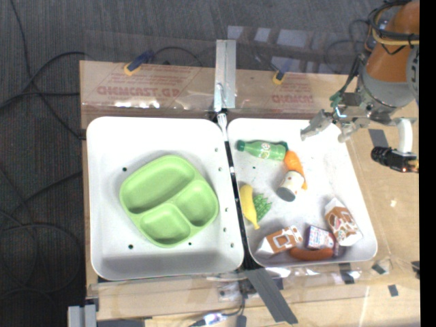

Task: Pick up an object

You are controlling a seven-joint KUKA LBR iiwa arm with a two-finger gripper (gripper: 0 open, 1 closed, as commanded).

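Nothing picked yet. Gripper (329, 122) above the right bin's (359, 182) far right corner, 2 fingers spread apart, nothing between them. Candidate objects all nearer the camera and left of it: green bottle (263, 149) closest, carrot (293, 162) just beyond that (touching a small cup, apparently). Descent, grasp and lift all remain.

Lime green divided plate (169, 199) in a white bin (102, 182); green bottle (262, 149), orange carrot (293, 161), yellow banana (248, 206) below the end effector (327, 125).
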